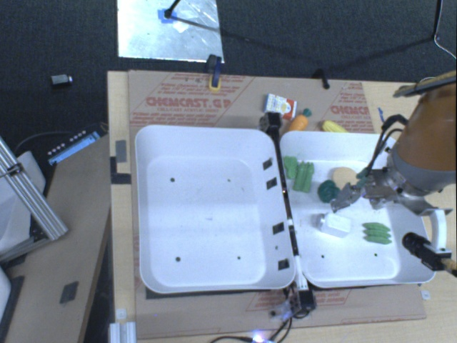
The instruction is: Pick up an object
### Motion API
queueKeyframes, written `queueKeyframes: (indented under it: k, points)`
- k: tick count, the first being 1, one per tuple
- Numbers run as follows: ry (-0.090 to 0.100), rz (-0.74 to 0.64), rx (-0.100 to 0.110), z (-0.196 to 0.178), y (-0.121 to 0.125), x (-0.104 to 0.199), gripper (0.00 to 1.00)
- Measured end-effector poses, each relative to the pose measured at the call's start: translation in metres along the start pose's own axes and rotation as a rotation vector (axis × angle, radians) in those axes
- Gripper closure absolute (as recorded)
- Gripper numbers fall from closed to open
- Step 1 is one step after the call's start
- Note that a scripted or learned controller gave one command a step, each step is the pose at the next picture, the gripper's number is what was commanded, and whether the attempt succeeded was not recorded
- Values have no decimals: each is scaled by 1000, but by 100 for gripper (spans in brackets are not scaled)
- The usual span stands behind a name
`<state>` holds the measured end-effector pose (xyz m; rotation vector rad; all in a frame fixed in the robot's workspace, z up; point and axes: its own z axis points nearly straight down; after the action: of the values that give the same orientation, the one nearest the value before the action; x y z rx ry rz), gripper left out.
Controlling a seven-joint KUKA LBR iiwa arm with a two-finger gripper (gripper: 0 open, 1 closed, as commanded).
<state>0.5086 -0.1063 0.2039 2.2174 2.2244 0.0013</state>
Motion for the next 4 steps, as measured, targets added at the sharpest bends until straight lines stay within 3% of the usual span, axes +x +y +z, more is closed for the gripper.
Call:
queueKeyframes:
  k: [1, 2, 3, 4]
  points:
    - [2, -3, 3, 126, 49, 23, 0]
    - [-1, -4, -8, 118, 121, 23, 0]
    - [-4, -4, 5, 119, 159, 18, 0]
    - [1, -7, -10, 12, 163, 77, 0]
